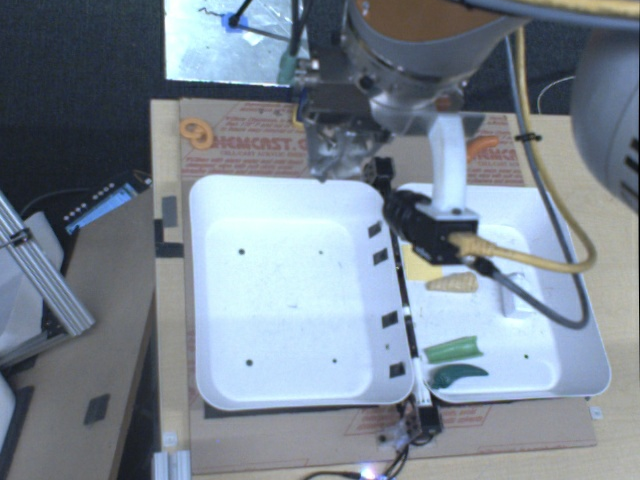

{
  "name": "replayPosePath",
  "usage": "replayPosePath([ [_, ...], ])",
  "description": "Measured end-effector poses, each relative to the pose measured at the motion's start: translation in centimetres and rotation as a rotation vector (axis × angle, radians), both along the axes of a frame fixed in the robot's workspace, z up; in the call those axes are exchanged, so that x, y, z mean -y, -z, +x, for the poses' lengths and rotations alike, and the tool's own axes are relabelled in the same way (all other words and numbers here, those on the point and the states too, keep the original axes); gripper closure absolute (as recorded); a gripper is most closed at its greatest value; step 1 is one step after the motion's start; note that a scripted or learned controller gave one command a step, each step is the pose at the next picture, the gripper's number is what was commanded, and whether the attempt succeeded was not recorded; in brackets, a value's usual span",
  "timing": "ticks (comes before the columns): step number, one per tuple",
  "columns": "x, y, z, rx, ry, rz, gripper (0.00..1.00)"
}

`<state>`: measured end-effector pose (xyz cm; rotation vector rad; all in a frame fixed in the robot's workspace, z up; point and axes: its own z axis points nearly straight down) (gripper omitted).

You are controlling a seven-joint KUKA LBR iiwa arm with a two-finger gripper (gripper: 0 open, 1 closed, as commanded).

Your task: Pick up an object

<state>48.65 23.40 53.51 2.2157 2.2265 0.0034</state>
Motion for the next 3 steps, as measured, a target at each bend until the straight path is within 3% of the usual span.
replayPosePath([
  [3,0.0,0.03,0.0,-0.001,0.0,0.0,1.0],
])
